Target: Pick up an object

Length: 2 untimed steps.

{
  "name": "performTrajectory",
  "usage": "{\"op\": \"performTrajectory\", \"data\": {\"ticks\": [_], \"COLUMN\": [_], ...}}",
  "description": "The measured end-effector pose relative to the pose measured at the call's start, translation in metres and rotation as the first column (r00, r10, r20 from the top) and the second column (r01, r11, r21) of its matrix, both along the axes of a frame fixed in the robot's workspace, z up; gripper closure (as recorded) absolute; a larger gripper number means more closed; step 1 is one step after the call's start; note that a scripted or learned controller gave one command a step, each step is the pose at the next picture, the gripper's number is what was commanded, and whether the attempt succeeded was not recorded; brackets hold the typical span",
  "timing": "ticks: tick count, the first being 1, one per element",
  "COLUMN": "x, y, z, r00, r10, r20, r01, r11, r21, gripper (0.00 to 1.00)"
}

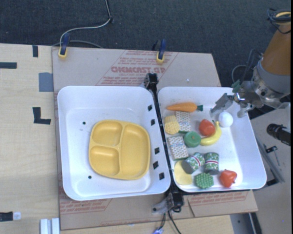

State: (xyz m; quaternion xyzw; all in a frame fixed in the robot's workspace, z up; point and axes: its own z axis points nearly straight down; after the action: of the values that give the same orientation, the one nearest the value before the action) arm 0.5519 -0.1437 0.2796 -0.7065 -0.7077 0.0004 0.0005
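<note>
The right bin holds several toy foods: an orange carrot, a red tomato, a yellow banana, a white egg, a green round piece, two small cans, a green bumpy piece and a red pepper. My gripper hangs over the bin's upper right part, open, its fingers spread to either side just above the egg. Nothing is held between them.
The left bin holds a yellow divided plate. Two patterned crackers and a yellow corn piece lie by the divider between the bins. Two clamps pin the cardboard sheet at the back.
</note>
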Motion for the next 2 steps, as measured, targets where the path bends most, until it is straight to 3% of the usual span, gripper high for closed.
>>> {"op": "performTrajectory", "data": {"ticks": [1,2], "x": [0.022,0.051], "y": [-0.016,-0.020], "z": [-0.152,-0.190], "r00": [1.000,1.000], "r10": [-0.001,0.002], "r20": [-0.004,0.003], "r01": [0.001,-0.002], "r11": [1.000,1.000], "r21": [0.001,0.003], "gripper": [0.00,0.00]}}
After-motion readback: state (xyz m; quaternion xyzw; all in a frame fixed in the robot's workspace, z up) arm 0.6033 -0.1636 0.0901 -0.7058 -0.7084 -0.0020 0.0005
